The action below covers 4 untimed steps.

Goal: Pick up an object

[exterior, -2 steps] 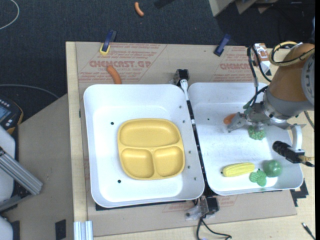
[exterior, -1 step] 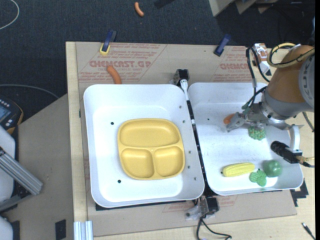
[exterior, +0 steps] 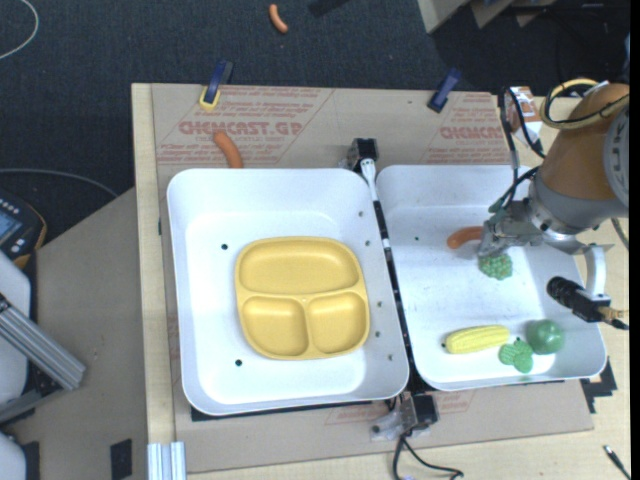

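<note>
Overhead view of the bench with two white bins. The pincer (exterior: 497, 243) hangs low in the upper middle of the right bin (exterior: 430, 193), directly over a small green broccoli floret (exterior: 494, 265); whether its fingers stand apart or together cannot be told, since the wrist housing hides them from above. The floret appears to be a light, rigid plastic toy with a bumpy crown, likely to give fair purchase if taken across its narrow width, though it could roll or be pushed aside by a finger landing on top. An orange sausage-shaped piece (exterior: 464, 237) lies just left of the floret, near enough to be caught or nudged in a closing stroke. At the lower right of the frame lie a yellow corn cob (exterior: 476, 340), a second green floret (exterior: 516, 355) and a round green piece (exterior: 545, 336), well apart from the pincer. The left bin (exterior: 200, 268) carries a yellow compartment tray (exterior: 300, 296).
</note>
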Each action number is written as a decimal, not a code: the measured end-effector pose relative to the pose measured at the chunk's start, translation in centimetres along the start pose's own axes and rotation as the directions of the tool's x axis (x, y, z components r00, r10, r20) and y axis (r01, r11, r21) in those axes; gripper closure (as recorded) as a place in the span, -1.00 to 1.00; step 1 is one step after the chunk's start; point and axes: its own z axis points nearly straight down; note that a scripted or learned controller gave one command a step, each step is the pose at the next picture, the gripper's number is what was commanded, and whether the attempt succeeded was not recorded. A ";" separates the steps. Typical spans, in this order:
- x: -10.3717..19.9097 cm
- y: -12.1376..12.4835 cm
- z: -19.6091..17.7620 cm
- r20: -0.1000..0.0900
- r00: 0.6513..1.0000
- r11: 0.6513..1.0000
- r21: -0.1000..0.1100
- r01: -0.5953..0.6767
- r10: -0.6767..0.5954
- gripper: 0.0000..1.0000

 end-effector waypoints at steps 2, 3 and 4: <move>-0.2 -0.1 -11.3 -0.006 1.000 1.000 0.008 0.002 -0.002 1.00; -0.3 0.0 -12.3 -0.008 1.000 1.000 0.012 0.002 -0.002 1.00; 3.7 -2.6 -12.1 -0.013 1.000 1.000 0.020 0.005 -0.005 1.00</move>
